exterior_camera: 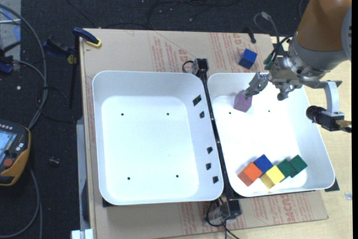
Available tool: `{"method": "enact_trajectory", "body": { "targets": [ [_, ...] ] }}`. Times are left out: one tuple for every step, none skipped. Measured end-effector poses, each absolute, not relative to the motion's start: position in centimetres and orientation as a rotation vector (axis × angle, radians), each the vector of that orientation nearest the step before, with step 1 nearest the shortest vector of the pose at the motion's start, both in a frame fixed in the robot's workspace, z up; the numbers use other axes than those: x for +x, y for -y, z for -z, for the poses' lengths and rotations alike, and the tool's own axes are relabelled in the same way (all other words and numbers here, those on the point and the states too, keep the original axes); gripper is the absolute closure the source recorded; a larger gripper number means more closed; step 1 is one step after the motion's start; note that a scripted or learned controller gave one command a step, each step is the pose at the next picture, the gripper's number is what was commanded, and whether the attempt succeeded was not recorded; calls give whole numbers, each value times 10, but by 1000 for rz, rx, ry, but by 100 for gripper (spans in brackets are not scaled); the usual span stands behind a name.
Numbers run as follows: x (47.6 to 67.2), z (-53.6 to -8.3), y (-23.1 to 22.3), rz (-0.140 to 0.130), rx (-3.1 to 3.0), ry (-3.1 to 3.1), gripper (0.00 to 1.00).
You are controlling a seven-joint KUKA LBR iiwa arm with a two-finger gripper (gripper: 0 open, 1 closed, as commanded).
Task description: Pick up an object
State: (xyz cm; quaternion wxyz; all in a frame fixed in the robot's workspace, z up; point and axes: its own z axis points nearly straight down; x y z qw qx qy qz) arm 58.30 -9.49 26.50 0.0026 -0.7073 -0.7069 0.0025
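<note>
Arm: grey KUKA arm with an orange band [327,0] reaches in from the right edge of the tabletop [151,50], its wrist over the far part of the right bin [313,137].
Jaws: the gripper [253,88] points down and toward the left, its tip at the purple block [242,101]; the block sits right at the fingertips, but whether the jaws are spread or closed on it I cannot tell.
Purple block: in the right bin near its far left corner, close to the divide between the two bins, tilted slightly.
Other blocks in right bin: a row near the bin's near edge — orange block [250,173], blue block [263,164], yellow block [274,176] and green block [293,166], touching one another.
Loose blue cube: blue cube [247,58] lies on the tabletop beyond the right bin's far edge.
Left bin: white left bin [106,120] sits beside the right bin, edges touching.
Clamp: a blue and yellow clamp [86,37] grips the tabletop's far left corner.
</note>
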Motion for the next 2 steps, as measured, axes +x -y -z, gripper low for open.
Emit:
{"method": "enact_trajectory", "body": {
  "targets": [
    [584,-269,95,0,-2221,2221,0],
    [593,-218,93,-5,-2218,2219,0]
  ]
}}
